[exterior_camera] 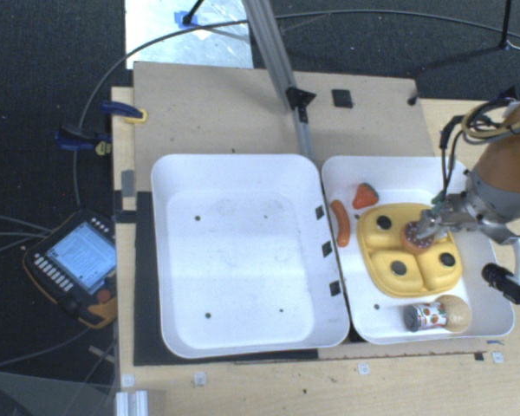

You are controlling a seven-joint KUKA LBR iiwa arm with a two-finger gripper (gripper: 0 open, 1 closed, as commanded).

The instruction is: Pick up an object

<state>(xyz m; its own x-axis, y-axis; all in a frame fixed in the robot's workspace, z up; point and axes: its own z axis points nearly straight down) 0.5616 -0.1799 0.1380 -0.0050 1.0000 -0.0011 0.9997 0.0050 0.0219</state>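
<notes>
- A yellow moulded tray with dark round holes is seen lying flat in the right bin.
- An orange sausage-shaped piece is laid just left of it.
- A small can is found lying near the front wall.

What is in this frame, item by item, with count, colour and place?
Bins: 2, white, side by side on the bench.
Moulded tray: 1, yellow with dark holes, middle of the right bin.
Sausage-shaped piece: 1, orange, left edge of the right bin.
Wedge-shaped piece: 1, red-orange, upper part of the right bin.
Small can: 1, red and white, front of the right bin.
Round object: 1, tan, beside the can.
Handheld pendant: 1, orange and black with lit screen, on the floor left of the bench.
Clamps: 2, blue and yellow, bench's left edge.
Arm: 1, grey and orange, from the right.
Pincer: 1, over the yellow tray.
</notes>
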